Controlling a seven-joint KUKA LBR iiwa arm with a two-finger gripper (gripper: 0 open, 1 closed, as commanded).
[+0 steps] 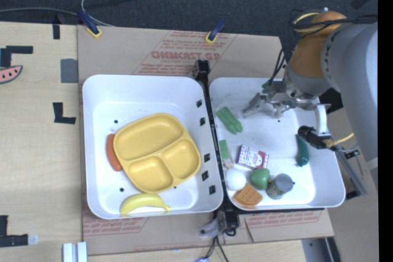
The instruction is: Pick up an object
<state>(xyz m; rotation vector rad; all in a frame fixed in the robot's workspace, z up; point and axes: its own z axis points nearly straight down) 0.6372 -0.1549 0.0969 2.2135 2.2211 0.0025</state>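
Two shallow white bins sit side by side on the desk: the left bin (98, 132) holds one yellow divided plastic tray (156, 150), one yellow banana (144, 204) and a half-hidden orange piece (113, 153). The right bin (325, 190) holds eight small items along its near edge and sides. The metal two-finger hand (258, 104) hangs released near its far edge, just beside the green oblong block (229, 120).

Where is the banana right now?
The banana lies in the left bin, along its near edge, just below the yellow divided plate.

Even, bright light; slight softness.
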